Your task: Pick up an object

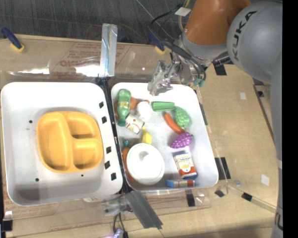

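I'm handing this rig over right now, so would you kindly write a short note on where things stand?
Gripper: hovering over the far rim of the right bin, nothing visibly between its fingers.
Right bin holds the pick candidates: green bottle, carrot, purple grapes, white round container, small juice carton and others.
Left bin holds a yellow divided tray.
Done: nothing picked yet.
Left: descend, grasp one object, lift.
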Robot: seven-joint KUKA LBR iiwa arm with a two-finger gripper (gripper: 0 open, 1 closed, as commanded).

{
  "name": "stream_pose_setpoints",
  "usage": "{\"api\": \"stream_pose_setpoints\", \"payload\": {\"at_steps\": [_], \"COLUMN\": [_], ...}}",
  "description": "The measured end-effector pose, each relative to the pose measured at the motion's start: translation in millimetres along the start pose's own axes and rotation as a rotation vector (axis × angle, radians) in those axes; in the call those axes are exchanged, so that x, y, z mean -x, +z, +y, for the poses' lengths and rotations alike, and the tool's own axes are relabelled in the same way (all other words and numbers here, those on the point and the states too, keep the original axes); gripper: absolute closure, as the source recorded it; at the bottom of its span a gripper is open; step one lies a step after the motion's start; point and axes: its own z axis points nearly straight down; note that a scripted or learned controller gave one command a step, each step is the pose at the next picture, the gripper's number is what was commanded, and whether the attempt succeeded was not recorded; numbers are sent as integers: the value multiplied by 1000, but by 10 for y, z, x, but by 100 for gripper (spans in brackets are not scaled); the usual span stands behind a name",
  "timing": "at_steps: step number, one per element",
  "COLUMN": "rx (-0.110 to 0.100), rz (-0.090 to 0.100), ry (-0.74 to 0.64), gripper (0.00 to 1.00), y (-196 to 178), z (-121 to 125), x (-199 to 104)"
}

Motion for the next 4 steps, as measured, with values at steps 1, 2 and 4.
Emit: {"api": "stream_pose_setpoints", "payload": {"at_steps": [1, 2, 4], "rx": [-1, -2, 1], "rz": [-1, 0, -1], "ry": [-172, -339, -652], "gripper": [100, 100, 100], "y": [-106, -151, 82], "z": [-431, -1014, -312], "x": [-10, -31, -4]}}
